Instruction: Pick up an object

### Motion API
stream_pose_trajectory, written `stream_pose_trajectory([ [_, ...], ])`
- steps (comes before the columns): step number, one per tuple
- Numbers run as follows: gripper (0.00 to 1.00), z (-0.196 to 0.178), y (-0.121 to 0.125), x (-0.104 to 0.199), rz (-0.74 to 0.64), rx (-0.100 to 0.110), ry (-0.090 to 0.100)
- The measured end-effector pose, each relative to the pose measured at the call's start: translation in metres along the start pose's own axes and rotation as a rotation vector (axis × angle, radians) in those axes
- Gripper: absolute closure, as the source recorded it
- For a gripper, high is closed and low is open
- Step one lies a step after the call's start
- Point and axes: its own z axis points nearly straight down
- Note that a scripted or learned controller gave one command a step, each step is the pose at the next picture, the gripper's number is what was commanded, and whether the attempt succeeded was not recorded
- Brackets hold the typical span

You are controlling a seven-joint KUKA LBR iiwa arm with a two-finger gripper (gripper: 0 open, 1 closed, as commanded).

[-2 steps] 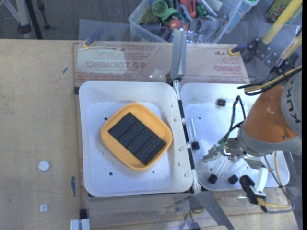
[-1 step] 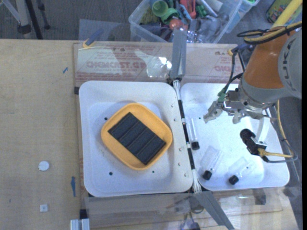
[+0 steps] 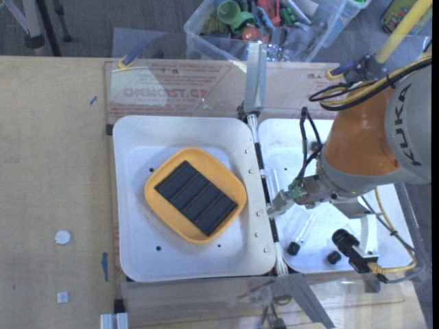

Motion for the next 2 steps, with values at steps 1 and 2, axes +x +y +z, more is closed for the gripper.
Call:
stream_pose_trajectory([
  [1, 0.00, -0.104, 0.043, -0.007, -0.040, -0.005, -0.003],
  [2, 0.00, -0.025, -0.009, 0.012, -0.282, -0.002, -0.001],
])
